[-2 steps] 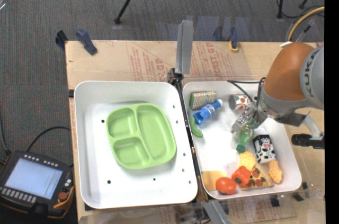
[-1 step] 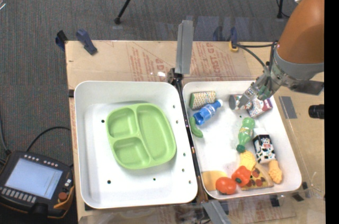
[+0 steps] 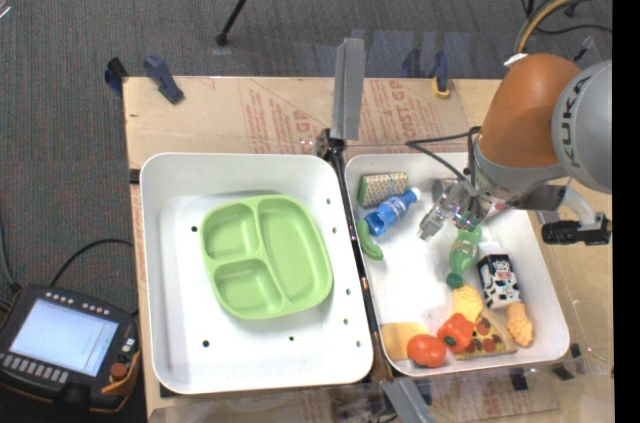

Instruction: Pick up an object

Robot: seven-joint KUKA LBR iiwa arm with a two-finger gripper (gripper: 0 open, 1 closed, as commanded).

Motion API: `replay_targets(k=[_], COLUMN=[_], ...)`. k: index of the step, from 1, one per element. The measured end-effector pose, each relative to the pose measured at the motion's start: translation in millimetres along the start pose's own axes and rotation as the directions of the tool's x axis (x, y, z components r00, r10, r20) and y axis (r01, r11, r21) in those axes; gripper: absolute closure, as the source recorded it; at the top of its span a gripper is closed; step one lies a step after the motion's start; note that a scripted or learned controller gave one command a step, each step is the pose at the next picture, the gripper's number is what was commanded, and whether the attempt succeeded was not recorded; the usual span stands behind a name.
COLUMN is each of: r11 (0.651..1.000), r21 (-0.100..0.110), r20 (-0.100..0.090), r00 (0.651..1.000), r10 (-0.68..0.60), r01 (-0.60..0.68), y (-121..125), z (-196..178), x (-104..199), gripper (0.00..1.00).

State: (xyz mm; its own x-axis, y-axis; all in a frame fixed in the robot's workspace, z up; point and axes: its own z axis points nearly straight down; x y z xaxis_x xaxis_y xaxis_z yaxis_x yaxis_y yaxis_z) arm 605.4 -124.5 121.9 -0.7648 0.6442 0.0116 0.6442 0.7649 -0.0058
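Observation:
My gripper [image 3: 451, 216] hangs low over the middle of the right bin [image 3: 415, 276], open, with nothing between its fingers. A pale green bottle [image 3: 463, 254] lies just below its right finger, close to it or touching it. A blue bottle [image 3: 390, 209] lies to the left of the gripper, and a black-and-white carton [image 3: 497, 280] lies to the lower right. The grey arm with its orange band [image 3: 530, 116] comes in from the upper right.
The right bin also holds a ribbed grey-green block [image 3: 383, 186], a small green piece [image 3: 370, 241], a yellow corn cob [image 3: 466, 301], a tomato [image 3: 427, 350], a red pepper [image 3: 457, 331], a pizza slice [image 3: 492, 338] and a tan pastry [image 3: 519, 323]. A green divided plate [image 3: 266, 256] lies in the left bin [image 3: 165, 311].

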Motion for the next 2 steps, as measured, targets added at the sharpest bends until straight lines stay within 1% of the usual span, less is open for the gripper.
replay_targets(k=[1,2], r11=[0.944,0.945], r21=[-0.009,-0.01], r20=[0.009,0.003], r00=[0.944,0.945], r10=[0.329,0.327], r01=[-0.329,-0.327], y=[-45.9,-43.9], z=[15.5,15.6], x=[-75.9,-74.3], gripper=[1.0,0.0])
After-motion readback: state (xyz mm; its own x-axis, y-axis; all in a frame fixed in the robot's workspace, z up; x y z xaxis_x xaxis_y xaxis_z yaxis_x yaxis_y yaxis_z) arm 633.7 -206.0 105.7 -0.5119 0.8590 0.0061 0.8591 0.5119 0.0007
